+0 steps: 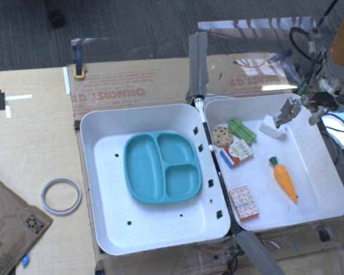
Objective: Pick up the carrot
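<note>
Carrot (284,179): lies free on the right bin (324,210) floor, toward its 4 o'clock side.
Long axis: green top at 11, tip at 5.
Gripper (288,113): at the carrot's 12 o'clock, well apart; fingers spread, empty.

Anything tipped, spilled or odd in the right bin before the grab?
Nothing stands out. The carrot lies flat and apart from the other items in the right bin, intact. The tool sits over the bin's far right.
</note>
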Available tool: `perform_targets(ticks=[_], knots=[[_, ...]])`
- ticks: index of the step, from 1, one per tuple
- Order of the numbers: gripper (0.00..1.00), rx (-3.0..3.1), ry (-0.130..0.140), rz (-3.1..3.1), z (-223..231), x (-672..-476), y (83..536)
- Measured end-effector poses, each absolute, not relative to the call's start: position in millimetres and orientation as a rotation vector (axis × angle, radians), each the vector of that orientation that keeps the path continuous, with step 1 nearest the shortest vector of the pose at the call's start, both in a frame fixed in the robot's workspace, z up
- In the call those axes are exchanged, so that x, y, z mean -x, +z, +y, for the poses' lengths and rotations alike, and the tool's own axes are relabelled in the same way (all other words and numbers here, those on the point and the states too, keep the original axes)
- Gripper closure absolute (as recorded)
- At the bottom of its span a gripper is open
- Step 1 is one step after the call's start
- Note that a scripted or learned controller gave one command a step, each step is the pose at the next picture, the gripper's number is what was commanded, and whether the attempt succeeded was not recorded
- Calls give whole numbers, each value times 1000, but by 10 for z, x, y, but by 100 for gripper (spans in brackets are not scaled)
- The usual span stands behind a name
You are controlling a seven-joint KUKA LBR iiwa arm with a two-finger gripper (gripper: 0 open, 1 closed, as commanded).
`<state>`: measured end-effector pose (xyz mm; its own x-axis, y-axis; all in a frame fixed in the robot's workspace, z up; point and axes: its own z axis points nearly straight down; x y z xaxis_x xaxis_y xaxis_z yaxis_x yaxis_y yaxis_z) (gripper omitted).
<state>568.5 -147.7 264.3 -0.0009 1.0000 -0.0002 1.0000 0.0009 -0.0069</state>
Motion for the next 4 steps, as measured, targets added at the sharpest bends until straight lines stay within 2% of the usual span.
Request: perform_targets(ticks=[1,2,3,4], knots=[[0,2448,7,-1961,-2034,-5154,1706],[0,2695,6,-1604,-1803,-5027,884],[100,2695,13,-1599,-1814,-5023,940],[100,2731,11,-1546,-1150,-5373,1951]])
